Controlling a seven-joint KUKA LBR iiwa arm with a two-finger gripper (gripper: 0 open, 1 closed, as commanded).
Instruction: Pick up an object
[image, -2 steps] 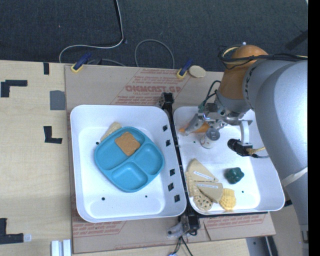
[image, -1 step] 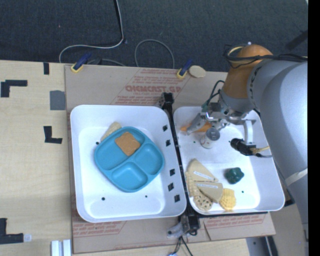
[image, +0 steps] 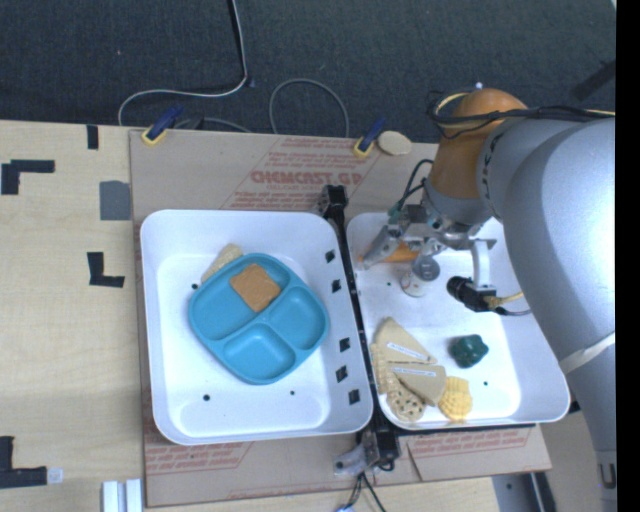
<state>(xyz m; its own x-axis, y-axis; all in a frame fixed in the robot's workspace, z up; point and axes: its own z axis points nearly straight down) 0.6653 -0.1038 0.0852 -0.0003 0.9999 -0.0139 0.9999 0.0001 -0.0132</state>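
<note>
From my seat I see the gripper (image: 398, 250) low over the far end of the right bin (image: 500, 395), close to the divider between the two bins, with the grey arm (image: 560, 210) and its orange band (image: 465, 150) coming in from the right. Something small and orange sits right at the fingers, but the view is too cluttered there for me to say whether it lies between them, and I cannot tell if they are apart or closed. At the near end of the right bin lie a dark green lump (image: 467, 349), a heap of tan crackers (image: 405, 365) and a yellow waffle-like piece (image: 455, 399), all well apart from the gripper. In the left bin (image: 170, 250) a blue divided tray (image: 260, 320) carries a brown square (image: 254, 287) in its far compartment, with a pale slice (image: 222, 260) tucked under its far-left edge.
</note>
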